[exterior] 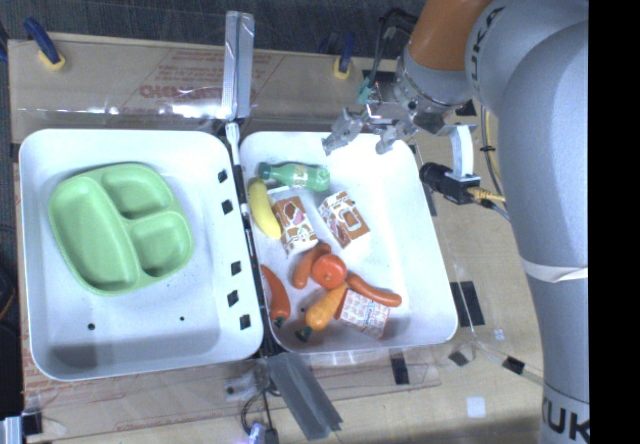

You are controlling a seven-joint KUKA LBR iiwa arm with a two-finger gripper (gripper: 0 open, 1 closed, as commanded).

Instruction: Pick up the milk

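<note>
The small brown-and-white milk carton is seen lying in the middle of the right white bin, just beside a second similar carton and below a green bottle. Above it, at the bin's upper rim, the metal two-finger gripper is held spread wide, with nothing between its fingers.

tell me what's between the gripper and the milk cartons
In the camera view, the gripper hovers at the right bin's top edge. Between it and the milk cartons lies bare white bin floor, with a green bottle just left.
</note>
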